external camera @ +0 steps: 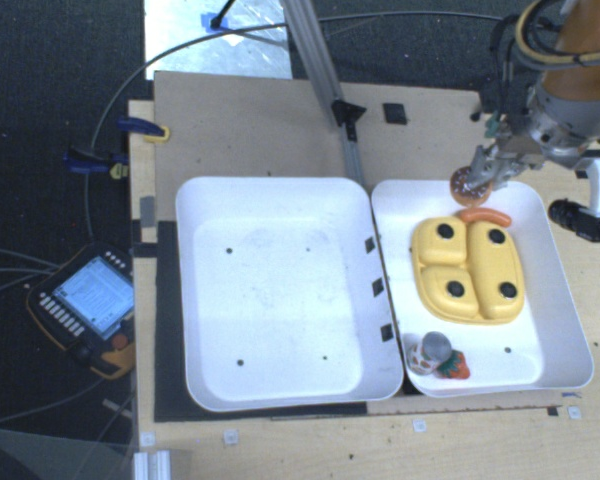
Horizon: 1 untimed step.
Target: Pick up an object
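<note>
bench (280, 128); jaws (477, 178) blurred

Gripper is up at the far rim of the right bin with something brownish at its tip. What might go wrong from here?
1. The round brown object at the gripper sits over the right bin's far rim; if the grip is weak, it may drop outside.
2. The orange sausage-shaped piece and yellow tray lie just below, so lowering might knock them.
</note>
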Motion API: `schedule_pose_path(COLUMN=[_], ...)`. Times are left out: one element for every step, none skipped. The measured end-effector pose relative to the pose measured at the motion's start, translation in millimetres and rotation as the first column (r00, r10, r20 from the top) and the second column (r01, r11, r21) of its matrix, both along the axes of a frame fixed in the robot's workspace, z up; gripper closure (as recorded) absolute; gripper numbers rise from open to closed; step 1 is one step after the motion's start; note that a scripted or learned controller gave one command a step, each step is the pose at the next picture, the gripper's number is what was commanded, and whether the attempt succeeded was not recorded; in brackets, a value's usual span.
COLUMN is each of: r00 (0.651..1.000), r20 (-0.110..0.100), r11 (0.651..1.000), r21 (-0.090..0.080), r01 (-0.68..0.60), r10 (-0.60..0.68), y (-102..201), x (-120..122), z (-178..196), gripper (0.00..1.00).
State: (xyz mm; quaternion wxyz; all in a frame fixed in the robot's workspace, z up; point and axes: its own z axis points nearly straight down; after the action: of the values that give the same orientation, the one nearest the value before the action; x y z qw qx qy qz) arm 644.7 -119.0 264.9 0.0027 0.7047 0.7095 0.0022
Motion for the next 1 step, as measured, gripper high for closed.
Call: schedule_pose_path(r00=[1.000], r20=[-0.007], r11=[1.000], r21=[0.003], r01=[-0.002], r10=[0.002], y=[53.9], x=[-9.2], z=[-16.2], gripper=[1.00])
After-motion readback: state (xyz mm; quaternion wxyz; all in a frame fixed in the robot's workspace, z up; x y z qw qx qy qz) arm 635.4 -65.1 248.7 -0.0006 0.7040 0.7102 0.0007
